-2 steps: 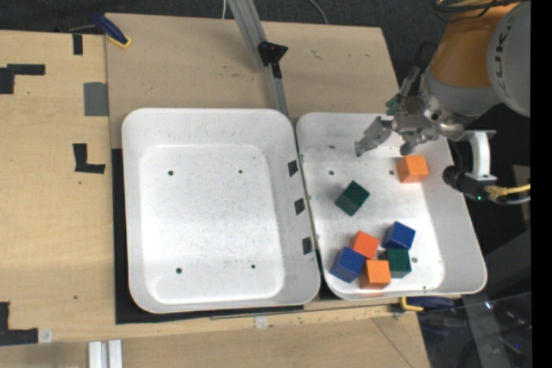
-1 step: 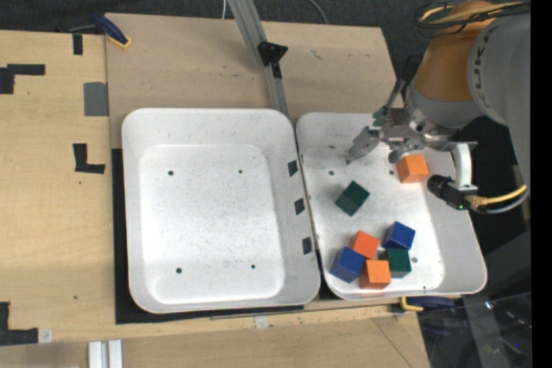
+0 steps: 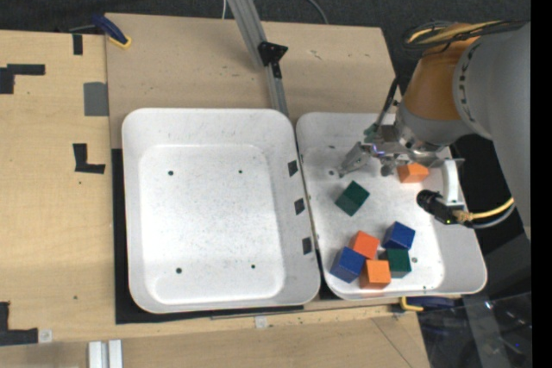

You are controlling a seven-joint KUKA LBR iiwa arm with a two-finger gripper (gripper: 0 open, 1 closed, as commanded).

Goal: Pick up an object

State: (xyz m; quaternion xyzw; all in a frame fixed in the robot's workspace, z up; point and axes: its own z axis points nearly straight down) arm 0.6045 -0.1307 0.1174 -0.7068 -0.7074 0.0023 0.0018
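Camera view
Bench: a wooden top (image 3: pixel 52 142) is seen from above, bearing two shallow white bins side by side.
Left bin: a bare white floor (image 3: pixel 207 211) with a few dark dots is shown.
Right bin: its rim (image 3: pixel 470 271) is visible at the lower right; all the blocks are contained in this bin.
Arm: the grey arm with its orange band (image 3: pixel 435 90) is extended in from the right, above the upper part of the right bin.
Gripper: the gripper (image 3: pixel 366 158) is located over the upper middle of the right bin, pointed to the left. How far the jaws are open cannot be told, and no block is seen between them.
Dark green block: a tilted dark green block (image 3: pixel 352 198) is placed alone near the bin's middle, just below and to the left of the gripper.
Orange block by the wrist: one orange block (image 3: pixel 413 172) is partly covered by the wrist hardware.
Block cluster: at the lower end of the bin are grouped a blue block (image 3: pixel 348 264), an orange block (image 3: pixel 365 243), a second orange block (image 3: pixel 377 272), a second blue block (image 3: pixel 399 234) and a green block (image 3: pixel 398 261), packed close together.
Metal rail: a grey rail (image 3: pixel 246 9) is run diagonally from the top edge down toward the gap between the bins.
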